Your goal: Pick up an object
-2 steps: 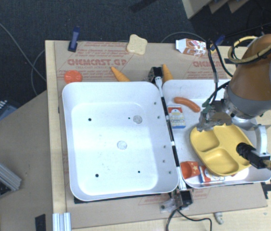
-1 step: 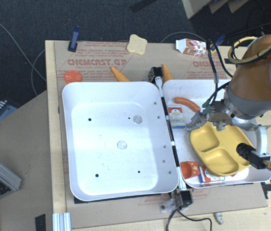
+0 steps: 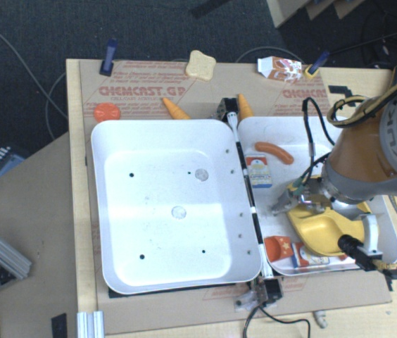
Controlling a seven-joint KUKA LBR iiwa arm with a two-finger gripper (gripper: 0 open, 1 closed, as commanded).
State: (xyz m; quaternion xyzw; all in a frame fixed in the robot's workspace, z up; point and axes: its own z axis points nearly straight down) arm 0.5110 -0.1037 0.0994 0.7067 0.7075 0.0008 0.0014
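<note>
My gripper (image 3: 291,200) hangs low in the right bin (image 3: 390,239), at the end of the grey arm with its orange band (image 3: 357,153). It sits just above the upper left end of a yellow curved object (image 3: 319,232). A small red and white carton (image 3: 258,172) lies to its upper left, against the bin's left wall. An orange sausage (image 3: 274,152) rests farther back. A flat red and white packet (image 3: 288,251) lies at the bin's front. Nothing can be seen held in the gripper.
The left bin (image 3: 114,189) holds two small round discs (image 3: 200,175). On the board behind the bins lie a bread slice (image 3: 200,65), a carrot (image 3: 176,109), an orange disc (image 3: 105,111), a blue item (image 3: 108,56) and a small carton (image 3: 281,67). Cables trail near the arm.
</note>
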